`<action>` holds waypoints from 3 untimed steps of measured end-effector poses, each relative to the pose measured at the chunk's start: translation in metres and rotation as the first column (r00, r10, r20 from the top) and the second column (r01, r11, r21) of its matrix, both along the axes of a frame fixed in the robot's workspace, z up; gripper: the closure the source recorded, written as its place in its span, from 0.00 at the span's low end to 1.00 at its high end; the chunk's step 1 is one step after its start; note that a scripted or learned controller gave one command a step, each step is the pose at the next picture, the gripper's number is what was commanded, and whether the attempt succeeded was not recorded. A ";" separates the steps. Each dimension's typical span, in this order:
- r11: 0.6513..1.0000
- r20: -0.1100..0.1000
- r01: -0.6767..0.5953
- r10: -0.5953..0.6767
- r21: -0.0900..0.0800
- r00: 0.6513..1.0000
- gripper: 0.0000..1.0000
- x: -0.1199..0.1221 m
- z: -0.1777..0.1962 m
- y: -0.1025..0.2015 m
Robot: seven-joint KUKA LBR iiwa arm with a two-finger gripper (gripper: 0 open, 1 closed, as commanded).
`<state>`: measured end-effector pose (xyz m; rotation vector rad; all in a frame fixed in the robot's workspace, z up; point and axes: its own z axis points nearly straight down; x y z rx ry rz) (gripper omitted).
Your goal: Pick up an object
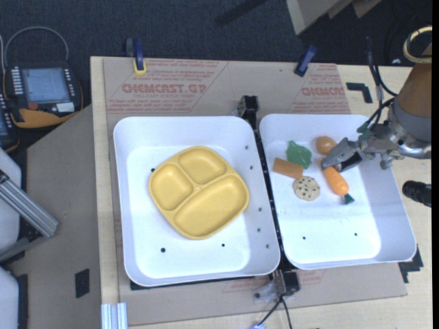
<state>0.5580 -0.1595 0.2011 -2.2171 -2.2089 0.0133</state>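
1. Two white bins on the bench: left bin (130, 184) holds a yellow divided plate (199, 192); right bin (384, 245) holds five small toy foods.
2. Foods, clustered at the bin's far end: carrot (336, 181), cookie (306, 188), green leafy piece (298, 153), brown block (288, 168), orange round piece (325, 144).
3. Gripper (336, 160) low over the cluster, tips just above the carrot's upper end; spread of the fingers: cannot tell.
4. Nothing visibly lifted. Judged: approach stage, grasp and lift remain.
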 end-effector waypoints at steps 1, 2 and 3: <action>1.000 0.015 -0.004 0.004 -0.003 1.000 0.00 0.003 0.008 0.001; 1.000 0.010 -0.004 0.004 -0.001 1.000 0.00 0.004 -0.050 0.009; 1.000 0.010 -0.003 0.003 -0.001 1.000 0.00 0.002 -0.111 0.005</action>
